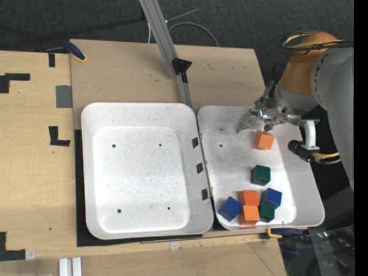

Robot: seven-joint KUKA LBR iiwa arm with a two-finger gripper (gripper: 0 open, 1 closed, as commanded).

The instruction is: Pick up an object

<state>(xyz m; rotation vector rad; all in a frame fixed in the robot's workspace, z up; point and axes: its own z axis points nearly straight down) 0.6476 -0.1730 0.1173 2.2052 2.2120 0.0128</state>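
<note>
Camera view: I see gripper (260, 118) w/ fingers spread, holding nothing, just above orange cube (265, 140) near the right bin (214, 154) far edge; I judge the cube light, rigid, smooth, best pinched across opposite flat faces.

The arm (322, 68) is cut off by the picture's right edge, its wrist hides the right bin's (221, 154) far right corner, and the desk (34, 165) runs out past the left edge.
</note>
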